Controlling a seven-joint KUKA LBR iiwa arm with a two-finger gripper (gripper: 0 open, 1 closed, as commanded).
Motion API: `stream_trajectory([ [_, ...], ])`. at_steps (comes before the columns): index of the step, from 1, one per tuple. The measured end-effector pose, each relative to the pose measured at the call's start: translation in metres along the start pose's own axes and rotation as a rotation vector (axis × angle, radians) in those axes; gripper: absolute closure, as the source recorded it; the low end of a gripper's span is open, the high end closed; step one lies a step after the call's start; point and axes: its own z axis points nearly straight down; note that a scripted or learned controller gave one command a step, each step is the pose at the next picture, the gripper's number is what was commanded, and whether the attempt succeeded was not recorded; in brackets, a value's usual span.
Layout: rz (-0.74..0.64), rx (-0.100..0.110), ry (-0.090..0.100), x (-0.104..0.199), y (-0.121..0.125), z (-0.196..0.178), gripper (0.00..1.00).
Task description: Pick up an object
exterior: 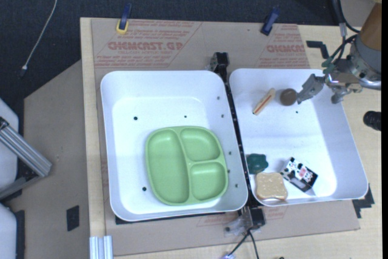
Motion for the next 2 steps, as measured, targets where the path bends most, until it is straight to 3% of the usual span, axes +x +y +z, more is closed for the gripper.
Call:
stream_trajectory([
  [1,0.000,-0.002,0.000,0.000,0.000,-0.001,0.00],
  [2,0.000,-0.001,0.000,0.000,-0.007,0.056,0.00],
])
